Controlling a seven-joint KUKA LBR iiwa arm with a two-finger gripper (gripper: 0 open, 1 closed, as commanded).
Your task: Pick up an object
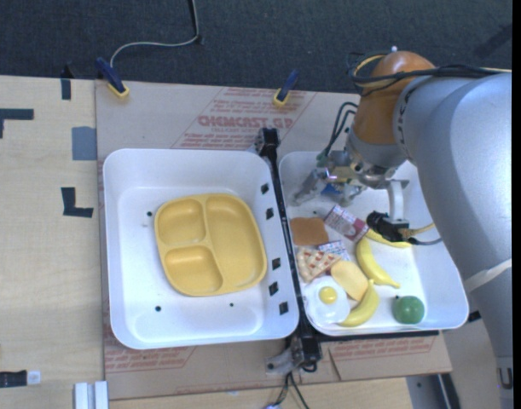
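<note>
On the left, a white bin [124, 254] is seen with a yellow divided plate [211, 244] lying flat in its middle. The plate has three compartments, and nothing is seen in them.

To the right, across the black clips at the shared edge, a second white bin [443, 290] holds all the loose items. These are crowded into its near half: a brown square slice like toast [308, 231], a pizza slice [312, 263], a fried egg [326, 296], a yellow wedge like cheese [349, 279], two bananas [375, 262] – one of them curved along the front edge – a green ball like a lime [408, 310], and a small wrapped packet [344, 222].

The gripper [328, 183] is found over the far part of this bin, near the dividing edge, with the grey arm coming in from the right and the orange band [381, 109] above it. The wrist is bent steeply down, so the tool points toward the bin floor with a slight lean to the left. Whether it is spread or closed cannot be told from this angle, as the metal parts merge with cables; nothing can be made out in its grasp.

The coming move is judged to turn on one relation – the toys lie toward the viewer from the tool, not under it. Nearest are the packet and the toast, just beside and in front of the tip. The packet's long axis runs slantwise, from upper left to lower right.
</note>
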